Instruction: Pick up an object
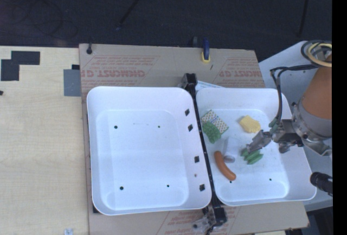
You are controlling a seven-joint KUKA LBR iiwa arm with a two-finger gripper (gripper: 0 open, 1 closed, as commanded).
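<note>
The right bin [271,191] holds several small objects. An orange sausage-shaped piece [224,166] lies near its left side. A yellow lump [249,124] sits toward the back. A green bumpy piece [211,131] rests beside a patterned card [214,119]. A small green object [253,157] lies in the middle. My gripper [253,148] reaches in from the right and hangs directly over that green object; its fingertips are too small and dark to read.
The left bin [108,120] sits beside the right one, with a black divider clip strip [198,147] between them. Both rest on a cardboard sheet [141,65]. The arm's orange band [320,93] fills the right edge.
</note>
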